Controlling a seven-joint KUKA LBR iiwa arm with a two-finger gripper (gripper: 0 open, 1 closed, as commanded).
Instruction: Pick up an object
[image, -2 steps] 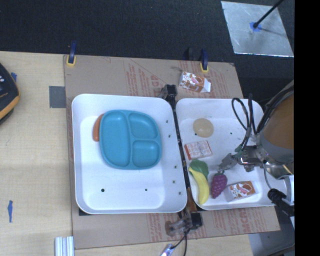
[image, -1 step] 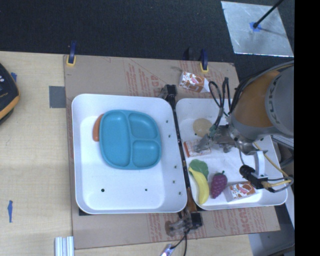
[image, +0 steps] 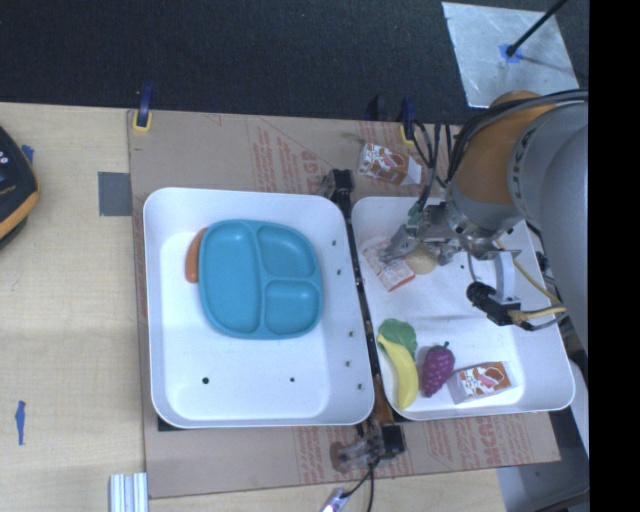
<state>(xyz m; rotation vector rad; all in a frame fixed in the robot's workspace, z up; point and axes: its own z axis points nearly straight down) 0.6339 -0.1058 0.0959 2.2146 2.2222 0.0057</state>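
Gripper (image: 420, 240) low in the right bin's (image: 540, 395) upper-left part, right at a small packet (image: 392, 272) and a pale round item (image: 422, 262). Packet lying just below-left of the tip, long axis slanted (grip state: cannot tell). Banana (image: 402, 372) well apart, nearer the front.

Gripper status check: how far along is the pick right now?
Done: the arm has reached into the right bin, and the gripper is down at its upper left beside a small packet. In hand: nothing visibly lifted; whether it grips anything cannot be told. Left: secure and raise an object. The banana, grapes and carton lie untouched along the near edge; the blue plate sits in the left bin.
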